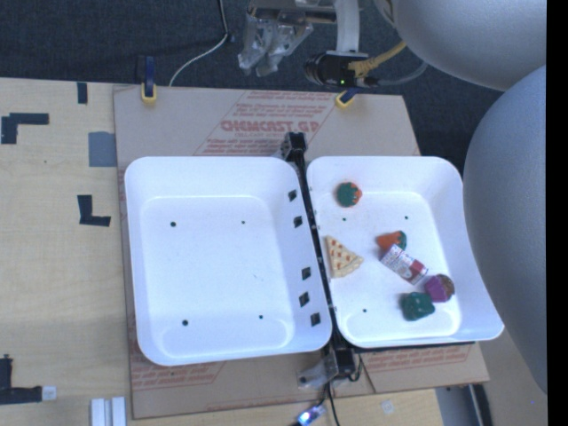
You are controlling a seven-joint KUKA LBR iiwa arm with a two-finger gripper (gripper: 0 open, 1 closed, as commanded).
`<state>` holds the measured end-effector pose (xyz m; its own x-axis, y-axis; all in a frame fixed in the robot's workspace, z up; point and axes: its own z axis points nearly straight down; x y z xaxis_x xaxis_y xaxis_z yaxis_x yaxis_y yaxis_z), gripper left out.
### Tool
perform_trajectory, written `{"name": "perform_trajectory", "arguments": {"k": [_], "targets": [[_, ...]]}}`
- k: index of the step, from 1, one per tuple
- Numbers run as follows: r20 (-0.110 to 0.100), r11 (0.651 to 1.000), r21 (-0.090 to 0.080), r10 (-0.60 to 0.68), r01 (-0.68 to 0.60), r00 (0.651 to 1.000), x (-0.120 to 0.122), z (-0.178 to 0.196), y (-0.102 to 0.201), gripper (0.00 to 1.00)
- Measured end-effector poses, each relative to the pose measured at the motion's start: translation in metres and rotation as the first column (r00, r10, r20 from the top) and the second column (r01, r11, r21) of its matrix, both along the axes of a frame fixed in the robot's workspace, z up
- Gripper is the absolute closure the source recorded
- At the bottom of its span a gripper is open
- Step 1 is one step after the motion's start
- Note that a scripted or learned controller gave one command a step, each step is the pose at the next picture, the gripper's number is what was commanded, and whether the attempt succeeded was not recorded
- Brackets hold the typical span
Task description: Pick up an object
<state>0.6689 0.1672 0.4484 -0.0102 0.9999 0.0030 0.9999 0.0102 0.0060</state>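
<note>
End effector (264,44), state unclear, hangs beyond the bins' (213,171) far rims.

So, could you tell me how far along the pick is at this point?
Nothing looks done yet. The gripper is up past the far edge of the bench, away from both bins, with nothing visible between its fingers. All the objects lie in the right bin: tomato, pizza slice, bottle and a few others. The descent, grasp and lift are all left.
</note>
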Motion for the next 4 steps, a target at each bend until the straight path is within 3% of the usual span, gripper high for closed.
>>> {"name": "perform_trajectory", "arguments": {"k": [1, 2, 3, 4], "targets": [[-0.027, 1.000, -0.007, -0.002, 0.002, 1.000, -0.066, -0.159, 0.057, 1.00], [0.003, 1.000, 0.001, -0.007, 0.007, 1.000, -0.049, -0.049, 0.067, 1.00], [-0.022, 1.000, -0.009, -0.012, 0.012, 1.000, -0.128, -0.142, 0.025, 1.00], [-0.018, 1.000, -0.010, -0.022, 0.022, 1.000, -0.158, -0.202, -0.086, 1.00]]}}
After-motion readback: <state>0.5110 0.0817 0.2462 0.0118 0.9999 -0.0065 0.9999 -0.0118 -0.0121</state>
